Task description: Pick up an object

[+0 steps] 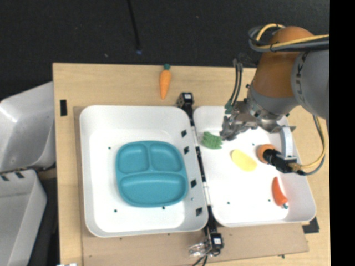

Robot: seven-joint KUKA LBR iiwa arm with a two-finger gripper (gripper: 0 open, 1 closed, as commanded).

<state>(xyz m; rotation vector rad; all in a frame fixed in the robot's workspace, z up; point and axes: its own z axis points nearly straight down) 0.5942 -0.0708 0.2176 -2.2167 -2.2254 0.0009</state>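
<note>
In the right bin (pixel 244 209) lie a green leafy toy (pixel 211 140) near the left wall, a yellow lemon-like piece (pixel 243 160) in the middle, an orange round piece (pixel 264 151) to its right and a red-orange chili-like piece (pixel 279 192) at the lower right. My gripper (pixel 227 131) hangs over the bin's upper left part, its tips just right of and above the green toy. Nothing shows between its tips.
The left bin (pixel 100 204) holds a teal divided plate (pixel 151 172). A toy carrot (pixel 165 81) lies on the bench behind the bins. A small black clip (pixel 185 100) sits at the bins' top junction. Cables trail from the wrist over the right bin.
</note>
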